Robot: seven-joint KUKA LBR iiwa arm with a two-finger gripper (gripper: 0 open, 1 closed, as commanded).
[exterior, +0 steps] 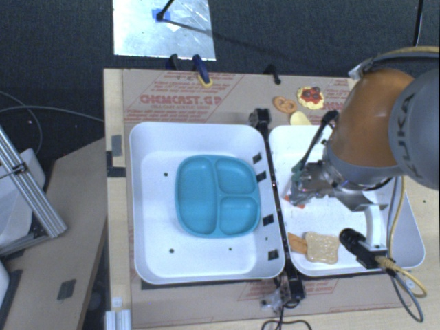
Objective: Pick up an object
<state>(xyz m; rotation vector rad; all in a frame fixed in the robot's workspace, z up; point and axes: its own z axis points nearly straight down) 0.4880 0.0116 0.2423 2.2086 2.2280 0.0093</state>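
Jaws of the two-finger gripper (299, 190) sit low in the right-hand shallow white plastic bin (412, 247), too blurred to tell their state. The step looks like descent toward a grasp; next calls for settling on a target, likely the flat tan toast-shaped slice (322, 247) near the front wall, beside a small orange piece (297, 242). A smooth blue sectioned plastic plate (218, 195) lies in the left white bin (148, 184)
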